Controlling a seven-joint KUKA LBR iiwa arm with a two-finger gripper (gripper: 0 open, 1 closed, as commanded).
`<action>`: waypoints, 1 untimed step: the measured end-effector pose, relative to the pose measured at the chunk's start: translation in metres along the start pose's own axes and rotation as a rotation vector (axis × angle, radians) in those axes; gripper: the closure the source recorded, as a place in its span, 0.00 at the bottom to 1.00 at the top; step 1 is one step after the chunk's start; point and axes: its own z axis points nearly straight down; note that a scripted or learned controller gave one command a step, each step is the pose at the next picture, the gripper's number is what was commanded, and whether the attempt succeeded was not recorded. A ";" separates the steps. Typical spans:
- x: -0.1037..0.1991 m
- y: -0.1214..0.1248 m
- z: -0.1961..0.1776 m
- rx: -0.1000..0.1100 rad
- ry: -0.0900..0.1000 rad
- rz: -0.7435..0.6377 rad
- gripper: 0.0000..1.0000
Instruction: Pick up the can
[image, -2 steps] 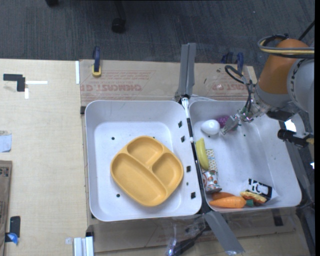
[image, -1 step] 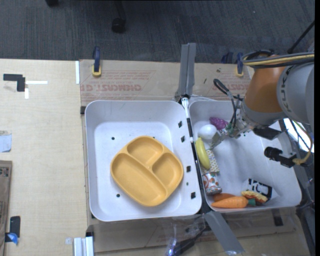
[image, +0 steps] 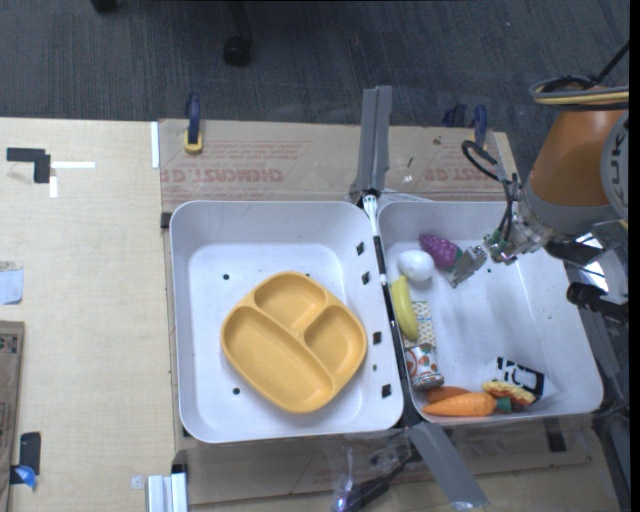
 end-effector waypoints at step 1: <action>0.059 -0.106 -0.015 0.002 0.003 -0.055 0.00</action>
